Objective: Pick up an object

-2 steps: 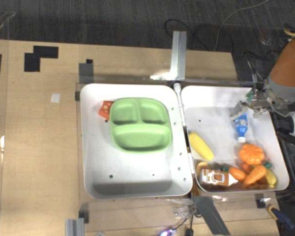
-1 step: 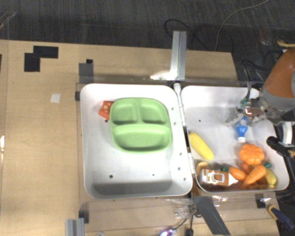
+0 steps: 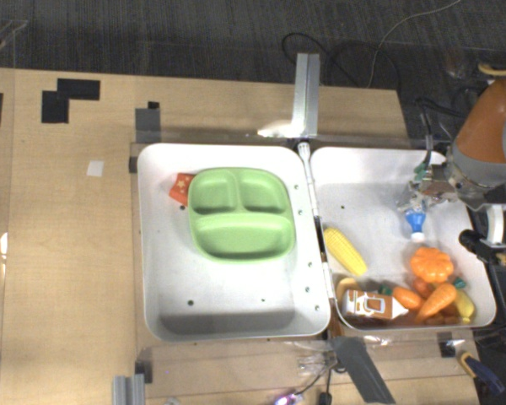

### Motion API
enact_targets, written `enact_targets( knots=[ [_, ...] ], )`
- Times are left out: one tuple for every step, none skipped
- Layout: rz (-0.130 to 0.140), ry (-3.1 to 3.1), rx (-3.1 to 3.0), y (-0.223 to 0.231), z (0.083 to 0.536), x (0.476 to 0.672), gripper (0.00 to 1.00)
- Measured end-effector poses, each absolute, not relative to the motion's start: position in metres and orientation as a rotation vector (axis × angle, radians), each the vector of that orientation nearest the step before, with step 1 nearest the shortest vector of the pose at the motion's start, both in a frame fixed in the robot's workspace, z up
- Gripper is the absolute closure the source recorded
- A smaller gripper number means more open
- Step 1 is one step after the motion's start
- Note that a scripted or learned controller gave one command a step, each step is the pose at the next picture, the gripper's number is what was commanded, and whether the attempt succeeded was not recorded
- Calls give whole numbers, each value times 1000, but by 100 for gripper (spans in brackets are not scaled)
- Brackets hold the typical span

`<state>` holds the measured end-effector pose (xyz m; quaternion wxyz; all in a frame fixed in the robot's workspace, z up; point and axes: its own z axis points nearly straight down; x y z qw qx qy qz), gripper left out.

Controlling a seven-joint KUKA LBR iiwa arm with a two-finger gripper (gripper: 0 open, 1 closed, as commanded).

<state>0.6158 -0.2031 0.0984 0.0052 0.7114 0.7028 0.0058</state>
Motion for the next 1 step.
enact_targets(
  knots=[
    [4, 2125, 2310, -127, 186, 665, 100]
  ],
)
